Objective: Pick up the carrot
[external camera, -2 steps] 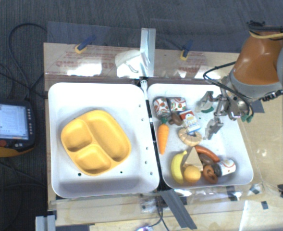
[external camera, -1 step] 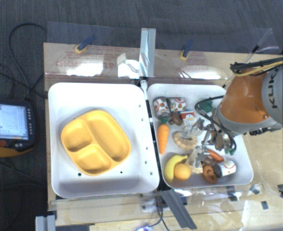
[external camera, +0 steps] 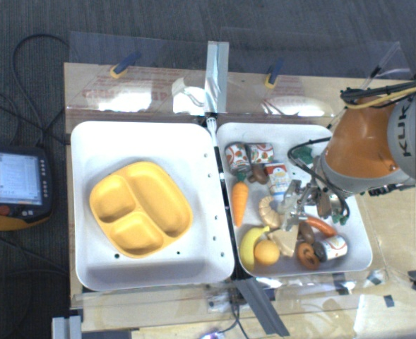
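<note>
The carrot (external camera: pixel 239 203) is orange with a green top and lies lengthwise along the left wall of the right bin (external camera: pixel 356 260), its tip pointing to the near side. My gripper (external camera: pixel 293 209) hangs low over the middle of that bin, among the toy foods and well to the right of the carrot. It is not touching the carrot. The grey arm with its orange band (external camera: pixel 363 147) comes in from the right and hides the bin's right part.
Two small cans (external camera: pixel 250 155) stand at the back of the right bin. A banana (external camera: pixel 248 244), an orange (external camera: pixel 266 252), a doughnut (external camera: pixel 308 254) and another can (external camera: pixel 333 246) crowd its near side. The left bin (external camera: pixel 94 267) holds a yellow divided plate (external camera: pixel 140 207).
</note>
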Controlling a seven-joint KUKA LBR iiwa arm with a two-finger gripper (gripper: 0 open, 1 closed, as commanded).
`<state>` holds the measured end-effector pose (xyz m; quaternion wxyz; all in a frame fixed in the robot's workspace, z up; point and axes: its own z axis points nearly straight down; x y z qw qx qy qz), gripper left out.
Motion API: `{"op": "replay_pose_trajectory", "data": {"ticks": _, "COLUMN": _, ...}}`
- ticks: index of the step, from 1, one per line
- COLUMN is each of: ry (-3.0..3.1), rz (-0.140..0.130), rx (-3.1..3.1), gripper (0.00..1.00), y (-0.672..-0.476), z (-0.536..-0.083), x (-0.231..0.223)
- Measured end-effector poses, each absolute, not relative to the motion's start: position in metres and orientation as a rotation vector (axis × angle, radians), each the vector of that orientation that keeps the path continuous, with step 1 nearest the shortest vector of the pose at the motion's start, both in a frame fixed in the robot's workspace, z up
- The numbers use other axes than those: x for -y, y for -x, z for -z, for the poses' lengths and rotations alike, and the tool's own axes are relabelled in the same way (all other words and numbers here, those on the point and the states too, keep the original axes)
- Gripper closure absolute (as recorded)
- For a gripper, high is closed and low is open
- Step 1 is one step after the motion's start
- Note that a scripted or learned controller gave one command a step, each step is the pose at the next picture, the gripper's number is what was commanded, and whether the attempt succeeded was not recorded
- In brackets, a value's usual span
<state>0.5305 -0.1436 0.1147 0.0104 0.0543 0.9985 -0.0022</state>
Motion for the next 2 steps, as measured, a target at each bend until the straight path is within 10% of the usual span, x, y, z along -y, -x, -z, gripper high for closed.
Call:
{"op": "replay_pose_trajectory", "data": {"ticks": 1, "ry": 0.214, "rz": 0.004, "rx": -3.129, "gripper": 1.0, "y": -0.527, "z": -0.259, "x": 0.199}}
{"op": "replay_pose_trajectory", "data": {"ticks": 2, "ry": 0.411, "rz": 0.0, "rx": -3.112, "gripper": 1.0, "y": -0.565, "z": -0.263, "x": 0.202}}
